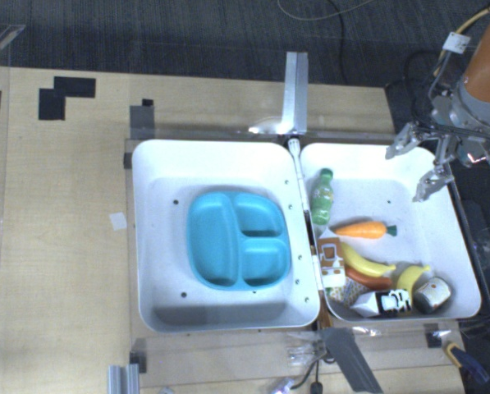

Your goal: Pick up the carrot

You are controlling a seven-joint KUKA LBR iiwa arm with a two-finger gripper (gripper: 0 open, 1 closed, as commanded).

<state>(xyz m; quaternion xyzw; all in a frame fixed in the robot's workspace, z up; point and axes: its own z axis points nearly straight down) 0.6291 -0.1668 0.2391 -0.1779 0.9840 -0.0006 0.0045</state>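
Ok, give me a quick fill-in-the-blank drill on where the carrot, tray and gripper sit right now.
1. The carrot lies in the ____ bin.
2. The blue tray sits in the ____ bin.
3. The yellow fruit just below the carrot is a ____.
4. The gripper is above the right bin's far ____ corner, apart from the carrot, holding nothing.

Missing words: right; left; banana; right
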